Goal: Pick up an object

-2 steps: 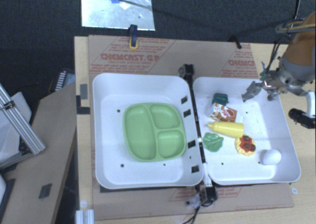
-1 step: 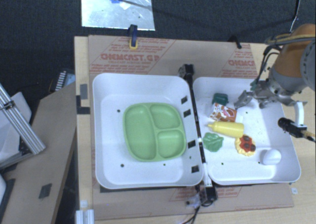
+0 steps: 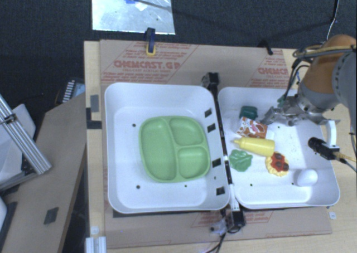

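Note:
Several small toys lie in the right bin (image 3: 329,190): a teal block (image 3: 248,111), a red-and-white printed piece (image 3: 252,129), a yellow bottle (image 3: 257,145) on its side, a green leafy piece (image 3: 241,160), a yellow-and-red piece (image 3: 277,164) and a white egg (image 3: 305,178). My gripper (image 3: 279,116) hangs low over the back of that bin. It is just right of the teal block and the printed piece, and I see nothing held in it. The grey wrist and orange band rise behind it at the right.
The left bin (image 3: 120,112) holds a green divided plate (image 3: 173,149). A black divider with clips (image 3: 218,129) runs between the bins. A black part on the arm's cabling (image 3: 322,148) sits over the right bin's right side. Cardboard lies under both bins.

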{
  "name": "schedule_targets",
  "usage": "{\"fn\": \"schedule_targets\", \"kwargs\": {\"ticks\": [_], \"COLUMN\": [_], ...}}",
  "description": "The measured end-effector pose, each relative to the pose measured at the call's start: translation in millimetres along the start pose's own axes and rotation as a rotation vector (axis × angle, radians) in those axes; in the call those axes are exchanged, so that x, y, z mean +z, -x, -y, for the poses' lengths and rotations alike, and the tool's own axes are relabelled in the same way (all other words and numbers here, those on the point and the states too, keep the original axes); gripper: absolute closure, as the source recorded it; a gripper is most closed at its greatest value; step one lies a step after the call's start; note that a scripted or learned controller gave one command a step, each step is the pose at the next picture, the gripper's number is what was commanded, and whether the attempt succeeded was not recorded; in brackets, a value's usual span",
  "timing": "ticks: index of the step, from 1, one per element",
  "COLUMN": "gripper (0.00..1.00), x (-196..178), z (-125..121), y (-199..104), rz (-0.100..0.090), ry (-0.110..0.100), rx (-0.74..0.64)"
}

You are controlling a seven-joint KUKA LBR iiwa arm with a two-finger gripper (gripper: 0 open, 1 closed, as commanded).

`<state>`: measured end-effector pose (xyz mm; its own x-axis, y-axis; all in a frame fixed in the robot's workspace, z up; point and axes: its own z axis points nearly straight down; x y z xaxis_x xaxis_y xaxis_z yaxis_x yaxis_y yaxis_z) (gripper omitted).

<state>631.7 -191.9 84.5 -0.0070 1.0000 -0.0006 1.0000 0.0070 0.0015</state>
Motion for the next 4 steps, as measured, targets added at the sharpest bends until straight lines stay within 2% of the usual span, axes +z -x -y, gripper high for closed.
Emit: {"fn": "schedule_targets", "kwargs": {"ticks": [1,3,4], "gripper": [1.0,1.0,1.0], "x": [-11.9,-102.5,-167.6], "z": [-1.2,-7.3,-8.6], "y": [0.0,-7.1,-10.1], "rz": [0.001,0.001,0.002], "ry": [0.004,0.005,0.007], "rx": [-0.002,0.0,0.0]}}
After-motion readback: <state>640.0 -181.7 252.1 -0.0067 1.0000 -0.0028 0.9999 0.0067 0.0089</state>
